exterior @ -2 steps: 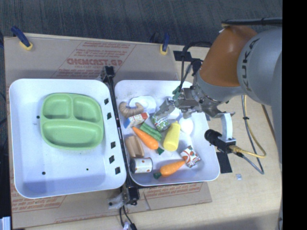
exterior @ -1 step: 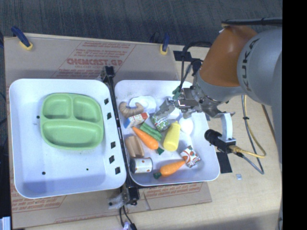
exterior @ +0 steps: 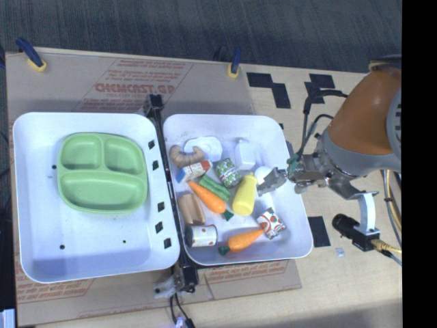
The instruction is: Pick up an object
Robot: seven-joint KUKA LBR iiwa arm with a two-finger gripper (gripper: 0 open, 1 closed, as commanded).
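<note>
Cardboard (exterior: 136, 80) under the bins reads "CHEMCAST GP" in red. Gripper (exterior: 272, 181) hangs over the right bin (exterior: 290, 149), just beside the yellow bottle (exterior: 244, 193), gripping nothing; finger spread unclear.

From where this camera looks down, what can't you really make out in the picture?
- Gripper, camera view: too small and blurred to tell how it is set.
- White items at the back of the right bin: white on white, so their shape is lost.
- Small carton and can: labels too small to read.
- Arm: cut off by the right edge.
</note>
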